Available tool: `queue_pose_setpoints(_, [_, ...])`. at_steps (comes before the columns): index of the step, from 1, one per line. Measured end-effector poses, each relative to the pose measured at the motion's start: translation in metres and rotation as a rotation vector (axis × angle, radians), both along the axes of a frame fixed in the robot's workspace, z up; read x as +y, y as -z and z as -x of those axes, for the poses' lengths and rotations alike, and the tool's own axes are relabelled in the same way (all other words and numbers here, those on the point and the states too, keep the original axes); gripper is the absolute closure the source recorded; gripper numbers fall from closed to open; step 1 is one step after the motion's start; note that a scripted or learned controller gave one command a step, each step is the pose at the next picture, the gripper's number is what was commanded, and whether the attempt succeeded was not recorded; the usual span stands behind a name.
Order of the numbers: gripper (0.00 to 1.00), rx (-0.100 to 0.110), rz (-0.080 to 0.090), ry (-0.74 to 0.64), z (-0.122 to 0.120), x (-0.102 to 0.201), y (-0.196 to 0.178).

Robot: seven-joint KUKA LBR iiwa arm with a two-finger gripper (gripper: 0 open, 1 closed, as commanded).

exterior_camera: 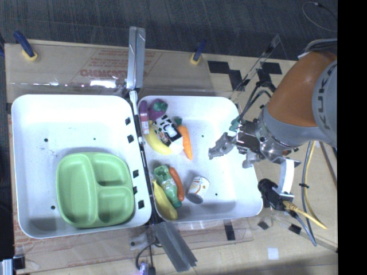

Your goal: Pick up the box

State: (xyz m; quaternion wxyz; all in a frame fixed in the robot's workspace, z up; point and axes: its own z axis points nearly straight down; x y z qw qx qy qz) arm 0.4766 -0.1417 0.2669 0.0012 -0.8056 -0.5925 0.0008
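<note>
The end effector (225, 148) hangs over the right bin (221, 106), in that bin's right half, at about mid-height, with nothing between its fingers. Whether those fingers stand apart or together I cannot tell; they show as a grey blur against the white floor.

The box (167, 129), white with black markings, lies toward the right bin's upper-left corner, so it sits to the left of the end effector and slightly further back, with a stretch of bare bin floor between them. It looks a little tilted, its long axis running roughly from the bin's back-left toward its front-right, though the crowding makes that hard to read.

Around the box the fit is tight. An orange carrot (186, 141) lies just beside it on the side nearer the end effector, a yellow banana (159, 145) touches its front edge, and a purple item (157, 107) sits just behind it.

Likely the coming move is a leftward reach across the right bin, and the carrot stands in the line of approach. The left bin (34, 119), holding a green divided plate (95, 189), plays no part.
</note>
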Motion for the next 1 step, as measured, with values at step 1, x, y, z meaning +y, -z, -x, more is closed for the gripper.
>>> queue_pose_setpoints(1, [0.0,0.0,-0.001,-0.058,-0.0044,0.0212,0.176])
